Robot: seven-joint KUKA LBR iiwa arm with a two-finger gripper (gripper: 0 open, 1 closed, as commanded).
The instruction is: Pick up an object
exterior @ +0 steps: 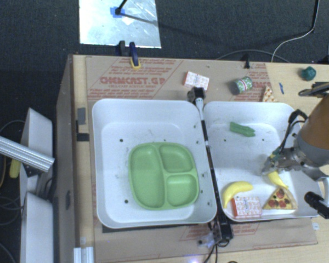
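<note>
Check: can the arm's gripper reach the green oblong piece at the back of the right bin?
Probably yes. The green oblong piece lies alone on bare bin floor, nothing stacked on it, and the gripper is already low in the same right bin.

A small can (243,85) (lying on its side) and a paper card (197,80) rest on the bench (148,75).

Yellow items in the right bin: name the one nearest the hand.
The small yellow curved piece just below the hand, above the pizza slice toy. The larger yellow banana lies farther left.

Bench (153,73) with two bins (107,147)
</note>
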